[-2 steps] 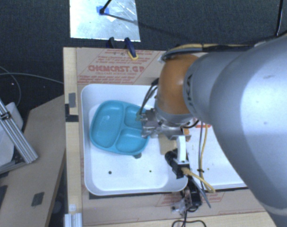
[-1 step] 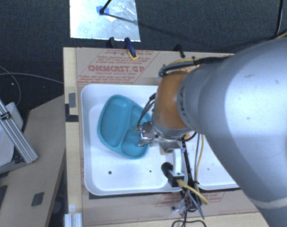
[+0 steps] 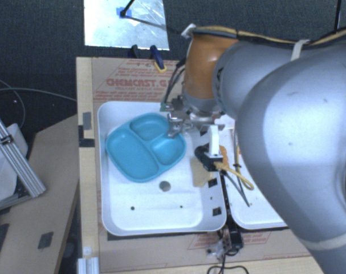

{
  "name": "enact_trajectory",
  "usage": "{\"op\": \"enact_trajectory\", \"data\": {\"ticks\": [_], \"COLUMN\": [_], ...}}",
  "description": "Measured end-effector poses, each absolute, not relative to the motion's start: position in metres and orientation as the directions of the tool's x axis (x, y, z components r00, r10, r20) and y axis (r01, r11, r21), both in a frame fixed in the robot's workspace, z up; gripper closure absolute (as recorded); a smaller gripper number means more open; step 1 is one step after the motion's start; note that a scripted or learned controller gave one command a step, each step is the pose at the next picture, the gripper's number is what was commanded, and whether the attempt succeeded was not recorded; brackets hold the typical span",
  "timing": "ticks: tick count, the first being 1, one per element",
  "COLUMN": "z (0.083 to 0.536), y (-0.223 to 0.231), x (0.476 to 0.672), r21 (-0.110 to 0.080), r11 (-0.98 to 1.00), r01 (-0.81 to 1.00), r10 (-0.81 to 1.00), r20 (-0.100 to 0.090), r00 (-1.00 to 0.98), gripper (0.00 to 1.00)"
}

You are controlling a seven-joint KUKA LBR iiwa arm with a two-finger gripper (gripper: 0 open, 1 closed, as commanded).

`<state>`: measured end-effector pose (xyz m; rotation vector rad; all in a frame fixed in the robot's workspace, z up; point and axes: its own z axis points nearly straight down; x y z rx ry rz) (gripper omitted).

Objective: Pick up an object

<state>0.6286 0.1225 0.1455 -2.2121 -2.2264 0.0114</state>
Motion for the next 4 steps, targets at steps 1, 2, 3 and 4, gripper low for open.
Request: {"op": "enact_trajectory", "data": {"ticks": [1, 2, 3, 4], "z": [0.096, 0.187, 0.183, 0.238], "y": [0.110, 0.058, 0.077, 0.016], "x": [0.666, 0.667, 0.598, 0.544], "r21": [-0.028, -0.005, -0.006, 0.001], "r11": [0.009, 0.000, 0.002, -0.005], "r01": [1.000, 1.000, 1.000, 1.000], "r10": [1.000, 1.000, 1.000, 1.000], "r20": [-0.001, 0.000, 0.001, -0.001], "r00": [-0.009, 0.000, -0.002, 0.005], "gripper": [1.00, 1.00, 1.00, 1.00]}}
